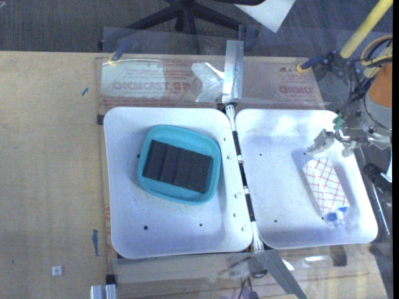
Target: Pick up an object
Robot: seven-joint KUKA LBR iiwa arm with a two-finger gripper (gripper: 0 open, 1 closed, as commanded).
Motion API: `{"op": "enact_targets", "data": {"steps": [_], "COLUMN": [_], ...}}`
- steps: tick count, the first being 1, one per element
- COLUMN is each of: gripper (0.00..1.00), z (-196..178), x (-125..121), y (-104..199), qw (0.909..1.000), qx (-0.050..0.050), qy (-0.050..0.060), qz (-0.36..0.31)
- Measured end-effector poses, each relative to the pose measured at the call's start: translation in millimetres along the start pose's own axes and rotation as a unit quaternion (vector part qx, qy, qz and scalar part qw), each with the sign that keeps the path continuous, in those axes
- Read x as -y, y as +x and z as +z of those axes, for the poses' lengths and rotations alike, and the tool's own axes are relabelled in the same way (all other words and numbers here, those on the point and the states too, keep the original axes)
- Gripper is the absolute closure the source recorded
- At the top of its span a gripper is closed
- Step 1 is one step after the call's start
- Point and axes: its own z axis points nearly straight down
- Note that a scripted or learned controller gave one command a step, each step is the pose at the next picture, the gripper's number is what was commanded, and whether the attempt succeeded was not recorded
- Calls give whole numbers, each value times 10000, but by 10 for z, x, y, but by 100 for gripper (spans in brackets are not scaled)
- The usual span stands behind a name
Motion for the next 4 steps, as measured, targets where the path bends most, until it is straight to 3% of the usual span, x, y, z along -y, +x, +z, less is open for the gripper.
{"op": "enact_targets", "data": {"steps": [1, 2, 3, 4], "gripper": [0, 100, 100, 100], "z": [969, 859, -122, 784], "x": [166, 160, -435, -100], "y": [-166, -186, 742, 601], "qw": [9999, 9999, 9999, 9998], "qx": [11, 20, 4, 12], "qy": [-28, -48, -9, -49], "qz": [102, 117, -116, 182]}}
